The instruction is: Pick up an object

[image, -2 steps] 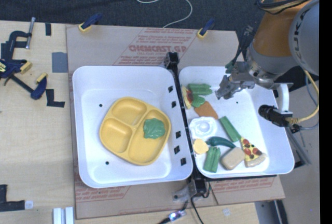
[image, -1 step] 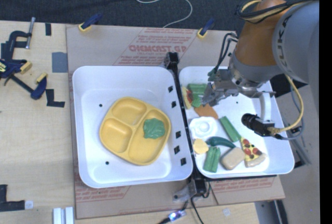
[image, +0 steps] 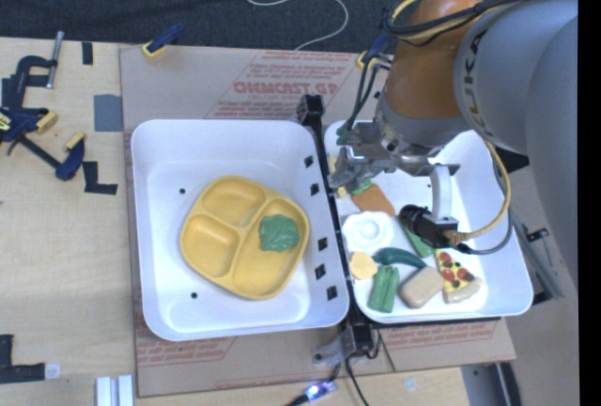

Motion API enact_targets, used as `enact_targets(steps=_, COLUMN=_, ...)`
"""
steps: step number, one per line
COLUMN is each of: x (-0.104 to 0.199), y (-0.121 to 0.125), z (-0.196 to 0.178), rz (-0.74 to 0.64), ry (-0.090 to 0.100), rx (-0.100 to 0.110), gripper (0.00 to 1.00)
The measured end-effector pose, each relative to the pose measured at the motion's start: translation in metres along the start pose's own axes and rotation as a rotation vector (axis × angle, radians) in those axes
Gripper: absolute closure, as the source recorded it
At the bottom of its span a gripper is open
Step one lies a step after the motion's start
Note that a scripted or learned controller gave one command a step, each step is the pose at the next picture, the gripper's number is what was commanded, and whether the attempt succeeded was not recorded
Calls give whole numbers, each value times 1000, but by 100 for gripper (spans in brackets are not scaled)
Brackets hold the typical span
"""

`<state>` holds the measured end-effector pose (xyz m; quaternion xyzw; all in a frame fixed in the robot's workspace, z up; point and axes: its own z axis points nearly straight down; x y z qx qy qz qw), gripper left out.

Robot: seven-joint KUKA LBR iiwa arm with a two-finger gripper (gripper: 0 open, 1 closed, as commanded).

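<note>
**Tool low over the right bin, beside the orange wedge**

I see the tool (image: pixel 349 174) down in the right bin (image: pixel 512 299), at the far corner next to the wall it shares with the left bin (image: pixel 155 207). From this slant I cannot tell whether it is apart or together, and I see nothing gripped in it.

The candidates for the pick are small toy foods of smooth moulded plastic, bunched along the right bin's near edge. Just beside the tool lies an orange wedge (image: pixel 376 200), flat and matte. Below it sits a glossy white fried egg (image: pixel 368 230) with a raised round centre, and a small yellow disc (image: pixel 362 265) rests against the dividing wall. A dark green curved pod (image: pixel 399 257) lies above a pale green ridged stick (image: pixel 383 288). A tan bread roll (image: pixel 421 287), rounded and dull, touches a pizza slice (image: pixel 457 274) with red dots near the bin's near right corner.

In the middle of the left bin rests a yellow divided tray (image: pixel 221 244), shiny, with rounded compartments. A crinkled green leaf (image: pixel 279 233) lies in the compartment nearest the dividing wall.

Both bins stand on a cardboard sheet (image: pixel 272 85) on the wooden tabletop (image: pixel 56 254). Black clamps (image: pixel 23 108) lie at the tabletop's left edge.
</note>
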<state>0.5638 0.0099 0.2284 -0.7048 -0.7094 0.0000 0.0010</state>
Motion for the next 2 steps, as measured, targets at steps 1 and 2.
enact_targets(steps=1, x=40, y=-2, z=-5, rz=1, ry=-1, rx=0, gripper=100)
enact_targets(steps=2, x=37, y=-2, z=15, rz=5, ry=-3, rx=3, gripper=100)
